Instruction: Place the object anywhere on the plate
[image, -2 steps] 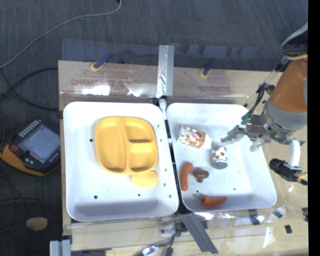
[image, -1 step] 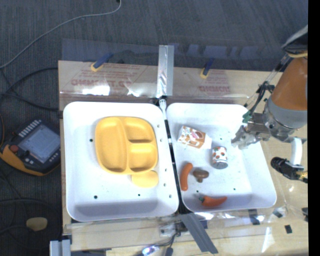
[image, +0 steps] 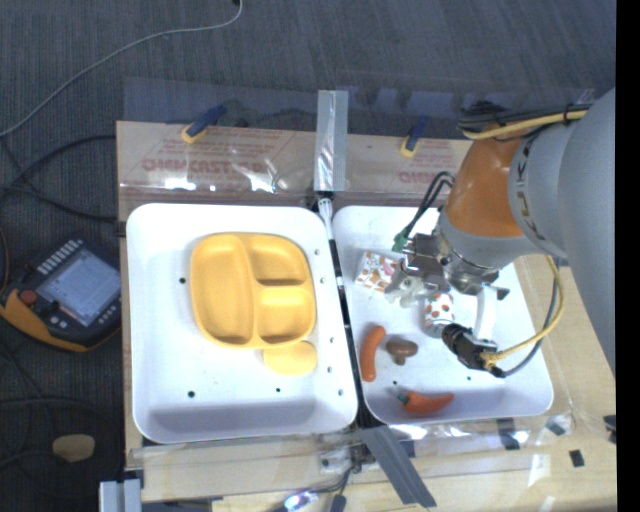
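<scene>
Down over the right bin (image: 530, 395) hangs the grey arm (image: 590, 190), orange band (image: 485, 195) bright above the wrist, reaching in from the right side. The end effector (image: 425, 285) sits low over the upper middle of that bin, right among a cluster of small items, and whether it is apart or together I cannot tell; the wrist body covers it. Just to its left lies a white packet with red spots (image: 375, 270), touching or nearly touching the end effector's hardware. A similar red-and-white patterned piece (image: 437, 312) shows just below the wrist. A black cylindrical fitting (image: 462, 345) with a yellow cable (image: 530, 345) looping off it hangs on the arm's lower side.

Further down the right bin: an orange sausage-shaped piece (image: 371, 353) lies upright in the picture near the bin's left wall, a small brown lump (image: 402, 350) sits just beside it to the right, and a red-orange chilli or carrot shape (image: 428, 403) lies flat near the front edge, apart from the others.

Over in the left bin (image: 160, 400), the yellow divided plate (image: 250, 288) rests in the middle, three compartments, all bare. A pale yellow round piece (image: 290, 357) touches its lower right corner.

On the floor left of the table, a handheld control pendant (image: 65, 295) lies with its screen up.
</scene>
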